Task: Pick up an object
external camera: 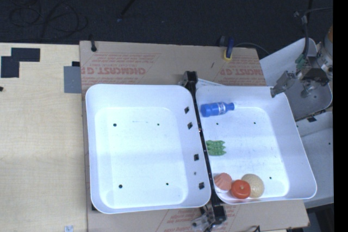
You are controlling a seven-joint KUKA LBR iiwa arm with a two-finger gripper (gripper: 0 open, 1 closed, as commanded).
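Note:
The right bin (293,133) holds several small objects. A blue bottle (216,108) lies on its side near the bin's back left corner. A green pea-pod-like piece (215,147) rests by the left wall. In the front left corner a pink piece (223,181), a red round piece (240,189) and a tan round piece (254,184) sit close together. My gripper (296,80) hangs at the right, just past the right bin's back right corner, above its rim and well away from all the objects. Nothing shows in its grasp.
The left bin (98,133) stands beside the right one, with a black divider strip (198,138) between them. Both rest on a cardboard sheet (141,62) on the wooden bench. Cables and a dark floor lie behind the bench.

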